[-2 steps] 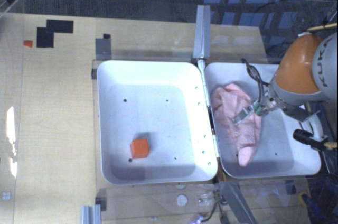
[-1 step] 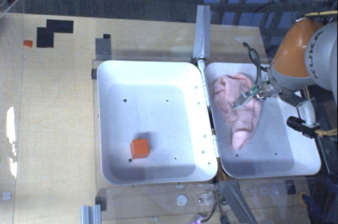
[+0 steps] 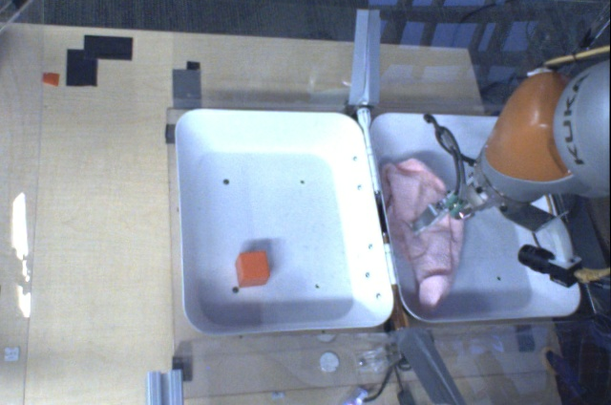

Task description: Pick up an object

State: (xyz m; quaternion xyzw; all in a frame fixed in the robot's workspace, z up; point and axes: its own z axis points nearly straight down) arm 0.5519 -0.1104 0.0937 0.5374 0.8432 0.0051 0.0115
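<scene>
We see a soft pink cloth, crumpled into a long lump, lying in the right-hand shallow white plastic bin, along that bin's left side. The cloth runs from the upper part of the bin down toward its lower edge, and its lower end narrows to a rounded tip.

The two-finger gripper sits directly over the middle of this cloth, its thin metal fingers pointing left and lying against the fabric. We cannot tell whether the fingers are spread or closed, nor whether any fabric lies between them; the cloth rests flat in the bin.

To the right of the gripper we see the grey arm with its orange band, reaching in over the bin's right side. A dark cable curves above the gripper along the arm.

Well to the left of the gripper, across the divider between the two bins, lies a small orange-red block in the left-hand shallow white plastic bin, near that bin's lower left part and apart from its walls.

Both bins stand on a pale wooden bench. Far to the left of the gripper, on the bench's upper corner, we see black rectangular patches and a tiny orange mark.
</scene>
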